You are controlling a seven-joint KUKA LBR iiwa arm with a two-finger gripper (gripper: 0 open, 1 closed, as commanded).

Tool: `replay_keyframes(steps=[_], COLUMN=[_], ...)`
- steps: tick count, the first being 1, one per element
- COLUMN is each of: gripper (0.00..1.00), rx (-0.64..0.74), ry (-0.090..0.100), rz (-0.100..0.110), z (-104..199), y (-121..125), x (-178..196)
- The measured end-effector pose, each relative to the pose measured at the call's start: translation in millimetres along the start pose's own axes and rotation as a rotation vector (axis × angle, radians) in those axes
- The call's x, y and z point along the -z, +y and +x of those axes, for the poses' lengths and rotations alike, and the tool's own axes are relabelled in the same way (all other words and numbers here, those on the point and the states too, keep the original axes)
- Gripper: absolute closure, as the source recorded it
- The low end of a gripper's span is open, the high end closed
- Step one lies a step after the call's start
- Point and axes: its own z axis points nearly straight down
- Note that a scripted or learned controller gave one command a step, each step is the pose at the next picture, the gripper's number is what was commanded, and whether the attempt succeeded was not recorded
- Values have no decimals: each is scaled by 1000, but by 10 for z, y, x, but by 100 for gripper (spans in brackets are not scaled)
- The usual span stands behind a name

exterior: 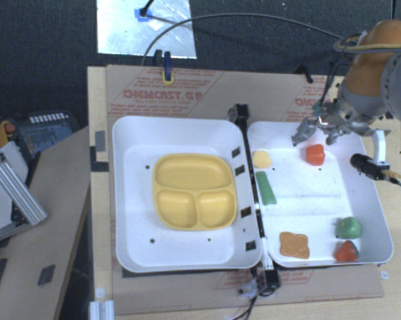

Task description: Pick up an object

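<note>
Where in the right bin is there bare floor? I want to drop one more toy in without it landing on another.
The right bin has a bare stretch mid-floor, bordered by the green stick, the orange-red piece, the green ball and the flat orange piece. It is crowded near the gripper and in the near right corner by the red piece.

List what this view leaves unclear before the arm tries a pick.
- Gripper: small and blurred above the orange-red piece; whether they touch is unclear.
- Arm: cut off by the right edge.
- Red piece and green piece in the right bin: too small to identify; contact unclear.
</note>
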Motion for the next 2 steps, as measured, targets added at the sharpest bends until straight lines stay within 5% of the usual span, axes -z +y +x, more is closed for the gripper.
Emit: replay_keyframes(steps=[1,2], gripper=[0,0], rx=[3,4], ry=[1,0], rz=[2,-1], z=[90,94], y=[-25,-17], x=[-577,-731])
